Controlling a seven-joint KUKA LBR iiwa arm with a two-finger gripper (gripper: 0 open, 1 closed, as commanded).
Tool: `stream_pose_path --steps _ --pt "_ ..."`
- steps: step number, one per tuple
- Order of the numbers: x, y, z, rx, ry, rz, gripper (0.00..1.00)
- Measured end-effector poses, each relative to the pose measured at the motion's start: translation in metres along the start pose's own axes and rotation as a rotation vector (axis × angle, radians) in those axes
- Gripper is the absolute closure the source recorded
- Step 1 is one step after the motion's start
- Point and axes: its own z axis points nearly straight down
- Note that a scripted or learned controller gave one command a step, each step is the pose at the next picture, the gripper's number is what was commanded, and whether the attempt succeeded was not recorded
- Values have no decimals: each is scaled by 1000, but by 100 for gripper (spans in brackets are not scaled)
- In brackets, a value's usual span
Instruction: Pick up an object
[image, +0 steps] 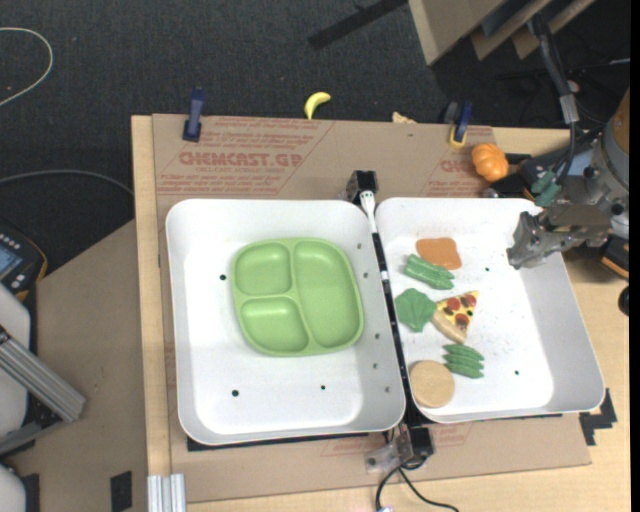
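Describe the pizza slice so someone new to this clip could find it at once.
Look in the right-hand white bin, among the toy foods along its left side. The pizza slice lies midway down, just right of a flat green leaf. It is the only yellow wedge with red spots.

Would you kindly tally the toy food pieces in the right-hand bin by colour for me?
Green: 3, namely the upper green piece, the broad green piece and the lower green piece
Orange: 1, the orange slab
Tan: 1, the round cracker
Multicoloured: 1, the pizza slice
Total: 6
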Motion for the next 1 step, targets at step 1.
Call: stream_pose_path --steps 1 --pt "30 1 101 -1 2 -7 100"
